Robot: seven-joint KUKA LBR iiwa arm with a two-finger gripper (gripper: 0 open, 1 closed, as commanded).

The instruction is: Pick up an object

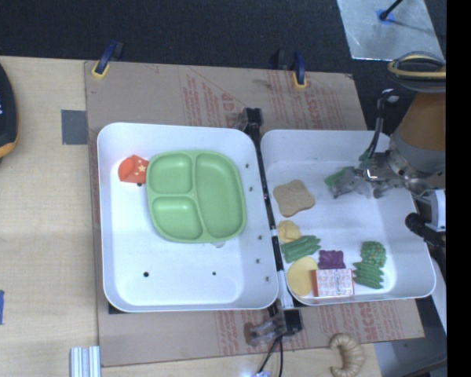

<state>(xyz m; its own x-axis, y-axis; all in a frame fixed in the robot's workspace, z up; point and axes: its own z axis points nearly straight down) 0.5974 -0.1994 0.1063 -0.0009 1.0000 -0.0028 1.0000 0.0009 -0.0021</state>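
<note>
Gripper [347, 182] hangs low in right bin [392, 151], near the bread slice [293, 198]; grip state: can't tell. Bread prob. light, stiff plastic w/ thin edges, so pinch across its narrow width.

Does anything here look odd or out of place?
One thing: a curled tan item lies outside the bins, on the bench near the front edge. In the left bin, a red toy sits half tucked under the green divided plate.

Faint red print runs along edges of cardboard sheet [220, 81] under bins, too blurred to read. No other text legible.
</note>
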